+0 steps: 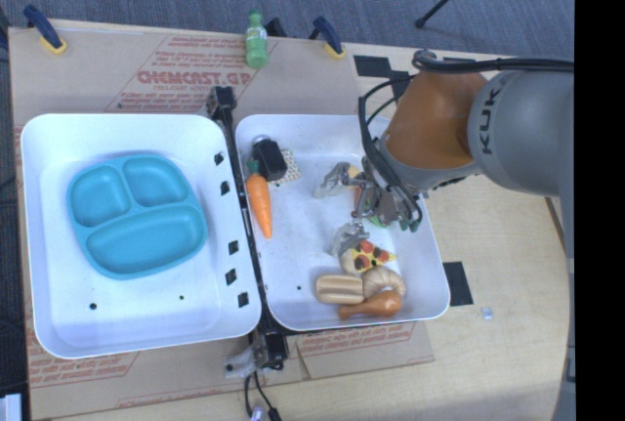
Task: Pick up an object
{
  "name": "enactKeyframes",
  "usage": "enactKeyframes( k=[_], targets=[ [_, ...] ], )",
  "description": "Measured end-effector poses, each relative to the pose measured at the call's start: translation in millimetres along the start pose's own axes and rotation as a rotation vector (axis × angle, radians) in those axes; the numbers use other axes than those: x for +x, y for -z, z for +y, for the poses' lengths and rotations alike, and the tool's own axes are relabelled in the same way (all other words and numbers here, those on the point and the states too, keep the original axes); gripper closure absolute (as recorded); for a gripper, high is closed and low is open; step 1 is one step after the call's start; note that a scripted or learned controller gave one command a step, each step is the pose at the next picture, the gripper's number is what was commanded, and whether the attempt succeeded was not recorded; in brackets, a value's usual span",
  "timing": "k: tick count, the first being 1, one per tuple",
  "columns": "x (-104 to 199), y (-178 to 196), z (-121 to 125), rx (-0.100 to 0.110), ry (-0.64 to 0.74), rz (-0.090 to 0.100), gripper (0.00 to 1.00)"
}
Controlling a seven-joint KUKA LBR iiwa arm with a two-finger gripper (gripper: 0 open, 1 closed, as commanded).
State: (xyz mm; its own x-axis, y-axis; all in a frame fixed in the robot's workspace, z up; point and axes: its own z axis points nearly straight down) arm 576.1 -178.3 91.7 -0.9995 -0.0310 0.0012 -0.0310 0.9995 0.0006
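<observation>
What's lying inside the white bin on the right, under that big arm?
In the right bin: a carrot, a black object, a hot dog bun, a drumstick and a pizza slice. The tool hovers over them. Anything beneath the arm is hidden.

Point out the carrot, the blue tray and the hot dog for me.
carrot (260,204): camera view, middle of its orange body.
blue tray (146,238): camera view, floor of its large compartment.
hot dog (339,288): camera view, middle of the bun.
</observation>
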Motion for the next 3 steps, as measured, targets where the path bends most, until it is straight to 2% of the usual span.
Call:
enactKeyframes(
  k=[1, 2, 3],
  targets=[
    [-81, 1, -16, 0.001, -0.033, -0.002, 0.0],
    [-82, 12, -16, 0.002, -0.033, -0.004, 1.0],
    [-48, 124, 49, 0.002, -0.149, -0.004, 1.0]
  ],
)
